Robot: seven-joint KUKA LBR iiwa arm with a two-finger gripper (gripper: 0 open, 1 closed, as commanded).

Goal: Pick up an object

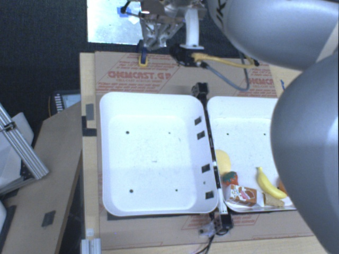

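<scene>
The table [90, 142] stands on a dark floor and is covered with brown cardboard, and on it two shallow white bins lie side by side. The left bin [151, 152] has a bare white bottom. In the right bin [243, 126] a few small things lie together at the near edge: a banana [268, 184], a yellow round object [222, 160] close to the dividing wall, and a small flat packet with red print [242, 194]. The big grey arm [286, 25] covers the right part of this bin.

The tool [155, 28] hangs high at the far side, above the cardboard behind the left bin, and nothing is between its fingers. If it is open or closed I cannot tell, because it is small and blurred.

The banana lies well apart from the tool, toward the near right corner, with its long axis running from far-left to near-right. In my judgement the arm must come back across the dividing wall and down before any grasp.
</scene>
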